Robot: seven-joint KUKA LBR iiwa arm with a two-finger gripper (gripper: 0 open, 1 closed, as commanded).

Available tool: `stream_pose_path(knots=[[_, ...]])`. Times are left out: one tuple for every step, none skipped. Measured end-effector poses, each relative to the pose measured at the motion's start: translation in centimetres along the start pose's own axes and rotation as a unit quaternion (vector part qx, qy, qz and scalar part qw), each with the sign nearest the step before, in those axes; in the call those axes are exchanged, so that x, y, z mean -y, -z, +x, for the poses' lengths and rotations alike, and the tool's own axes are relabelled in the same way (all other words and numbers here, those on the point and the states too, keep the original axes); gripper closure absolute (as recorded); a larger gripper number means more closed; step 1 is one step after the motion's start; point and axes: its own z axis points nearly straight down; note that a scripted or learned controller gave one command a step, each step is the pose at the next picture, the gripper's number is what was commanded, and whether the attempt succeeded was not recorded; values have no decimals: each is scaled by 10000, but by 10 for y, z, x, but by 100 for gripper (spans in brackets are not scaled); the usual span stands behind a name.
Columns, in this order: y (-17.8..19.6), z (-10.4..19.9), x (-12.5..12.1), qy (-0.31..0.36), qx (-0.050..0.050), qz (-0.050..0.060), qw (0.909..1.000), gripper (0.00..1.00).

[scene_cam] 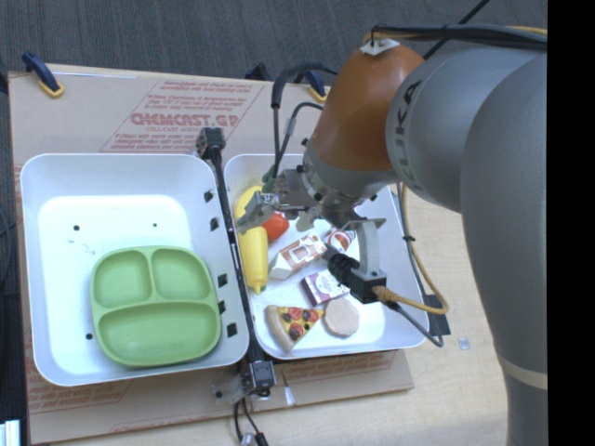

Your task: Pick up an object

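Though its opening cannot be told, gripper [296, 203] low in right bin [402, 334] (perhaps touching tomato [275, 225]), beside banana [253, 254].

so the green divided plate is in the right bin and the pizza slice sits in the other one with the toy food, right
Not quite: the camera view shows the green divided plate in the left bin, not the right. The pizza slice does sit in the other bin among the toy food.
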Motion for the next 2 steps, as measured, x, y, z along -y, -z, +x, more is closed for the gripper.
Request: stream_pose_path(knots=[[0,0,0,0,0,0,10000,0],[0,0,0,0,0,0,10000,0]])
